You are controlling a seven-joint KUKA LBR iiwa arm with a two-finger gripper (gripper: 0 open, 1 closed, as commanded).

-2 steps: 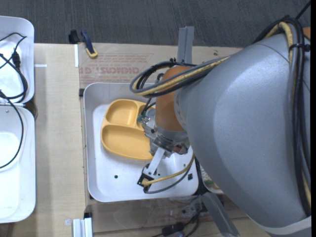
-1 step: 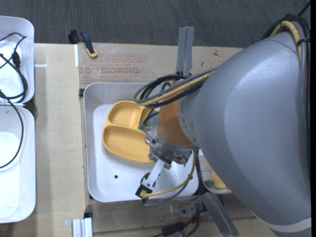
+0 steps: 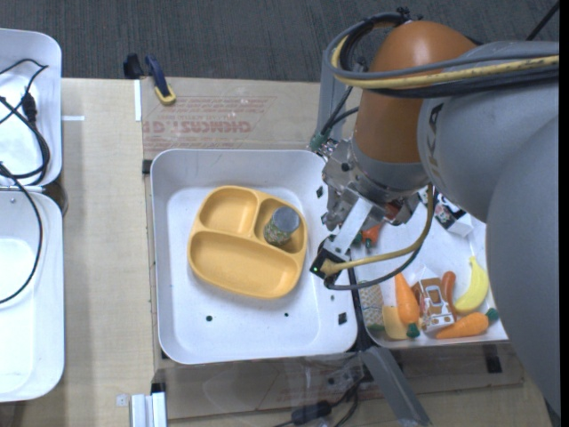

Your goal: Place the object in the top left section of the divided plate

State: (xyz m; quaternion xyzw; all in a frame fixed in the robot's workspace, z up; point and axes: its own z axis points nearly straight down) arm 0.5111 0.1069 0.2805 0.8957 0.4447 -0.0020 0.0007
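Orange plastic carrots (image 3: pixel 405 301) and a yellow banana (image 3: pixel 476 283) lay heaped in the near right bin (image 3: pixel 391 332). Left of them, the smooth white bin (image 3: pixel 178 327) held a glossy yellow divided plate (image 3: pixel 240 269), where a small round grey-lidded jar (image 3: pixel 283 224) stood in its upper right section. Just beyond, the gripper (image 3: pixel 342 216) hung over the rim; whether its fingers were spread or closed, I couldn't tell.

Smooth, matt yellow plastic for the divided plate (image 3: pixel 240 252). Glass-like sheen on the small jar (image 3: pixel 283 226), dull grey metal on its lid. White bin (image 3: pixel 178 327) of smooth, faintly glossy plastic. Pale wood grain across the bench top (image 3: pixel 102 194). Glossy orange shell on the arm's band (image 3: pixel 413 78); moulded plastic look on the toy carrots (image 3: pixel 462 327) and banana (image 3: pixel 476 285).
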